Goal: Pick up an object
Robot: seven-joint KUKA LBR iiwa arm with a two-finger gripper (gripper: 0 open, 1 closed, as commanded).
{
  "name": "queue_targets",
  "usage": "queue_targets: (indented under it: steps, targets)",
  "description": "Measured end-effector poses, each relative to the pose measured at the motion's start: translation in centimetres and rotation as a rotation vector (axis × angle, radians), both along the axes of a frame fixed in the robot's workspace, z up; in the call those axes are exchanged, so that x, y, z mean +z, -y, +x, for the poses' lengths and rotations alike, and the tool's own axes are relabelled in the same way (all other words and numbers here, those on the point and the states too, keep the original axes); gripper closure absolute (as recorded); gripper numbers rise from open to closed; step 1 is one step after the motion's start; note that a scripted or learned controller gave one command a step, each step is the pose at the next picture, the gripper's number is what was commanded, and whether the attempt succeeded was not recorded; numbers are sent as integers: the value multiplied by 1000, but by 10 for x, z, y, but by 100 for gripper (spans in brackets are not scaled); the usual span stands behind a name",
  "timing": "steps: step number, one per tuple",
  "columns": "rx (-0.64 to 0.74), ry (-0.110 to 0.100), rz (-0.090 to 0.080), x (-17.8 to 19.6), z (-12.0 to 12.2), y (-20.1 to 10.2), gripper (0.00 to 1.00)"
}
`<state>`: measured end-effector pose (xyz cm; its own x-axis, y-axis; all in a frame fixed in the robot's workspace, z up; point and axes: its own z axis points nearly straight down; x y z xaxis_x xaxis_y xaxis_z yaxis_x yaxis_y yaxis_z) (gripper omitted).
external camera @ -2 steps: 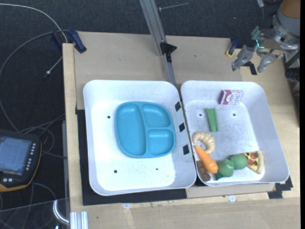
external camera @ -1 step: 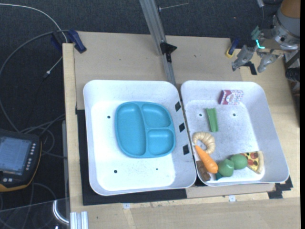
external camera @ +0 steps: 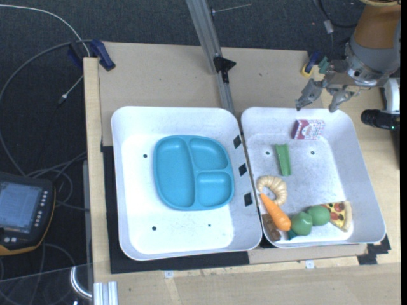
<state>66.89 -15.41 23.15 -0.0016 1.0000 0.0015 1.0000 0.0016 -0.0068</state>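
Observation:
My gripper (external camera: 320, 100) hangs open above the back rim of the right bin (external camera: 360, 164), with nothing between its spread fingers. Just below it, in the bin's back corner, lies a small purple and white carton (external camera: 308, 129). A green stick (external camera: 283, 159) lies in the middle of that bin. Along the front sit a beige ring (external camera: 272, 188), an orange carrot (external camera: 275, 213), a green pepper (external camera: 310, 220) and a pizza slice (external camera: 339, 214).
The left bin (external camera: 130, 189) holds a blue divided plate (external camera: 193, 171). A slanted metal pole (external camera: 206, 27) runs down to the gap between the bins. Cables and a handheld pendant (external camera: 22, 210) lie off the bench at left.

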Motion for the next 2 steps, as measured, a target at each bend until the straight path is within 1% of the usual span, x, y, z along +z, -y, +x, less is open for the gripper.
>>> queue_targets:
  steps: [1, 2]
  targets:
    - [-1, 3, -1, -42, -4, -4, 0]
    - [0, -1, 0, -104, -7, -10, 0]
